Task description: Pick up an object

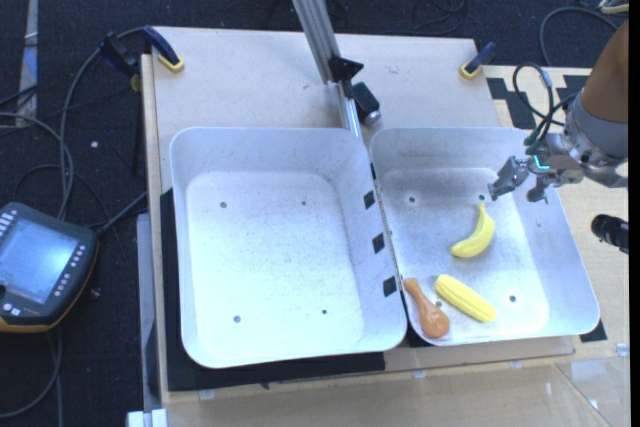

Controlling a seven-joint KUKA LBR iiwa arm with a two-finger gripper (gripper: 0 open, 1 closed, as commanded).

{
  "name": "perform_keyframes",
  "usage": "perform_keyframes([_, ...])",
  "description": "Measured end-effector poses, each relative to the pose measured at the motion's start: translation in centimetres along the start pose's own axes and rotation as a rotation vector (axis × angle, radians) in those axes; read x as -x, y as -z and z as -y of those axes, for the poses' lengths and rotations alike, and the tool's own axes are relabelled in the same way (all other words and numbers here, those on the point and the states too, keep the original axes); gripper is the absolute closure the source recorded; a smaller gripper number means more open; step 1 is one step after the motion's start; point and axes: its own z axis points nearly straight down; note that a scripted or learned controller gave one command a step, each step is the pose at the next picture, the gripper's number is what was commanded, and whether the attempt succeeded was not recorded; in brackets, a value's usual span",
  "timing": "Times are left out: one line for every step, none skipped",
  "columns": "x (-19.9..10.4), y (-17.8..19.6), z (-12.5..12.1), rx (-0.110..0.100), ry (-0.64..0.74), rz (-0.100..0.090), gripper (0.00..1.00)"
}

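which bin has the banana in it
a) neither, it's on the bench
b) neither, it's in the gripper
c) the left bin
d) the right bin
d: the banana lies on the floor of the right bin, along with a corn cob and a carrot, below and left of the gripper.

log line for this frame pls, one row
gripper: above right bin, holds nothing | banana: on bin floor, just below gripper | corn cob, carrot: near front edge | phase: approach, no grasp
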Motion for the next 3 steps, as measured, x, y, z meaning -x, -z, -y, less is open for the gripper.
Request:
perform_keyframes([0.0,0.0,0.0,0.0,0.0,0.0,0.0])
perform_keyframes([-0.2,-6.1,0.7,-0.005,0.0,-0.001,0.0])
perform_keyframes([-0.2,-11.1,0.8,-0.004,0.0,-0.001,0.0])
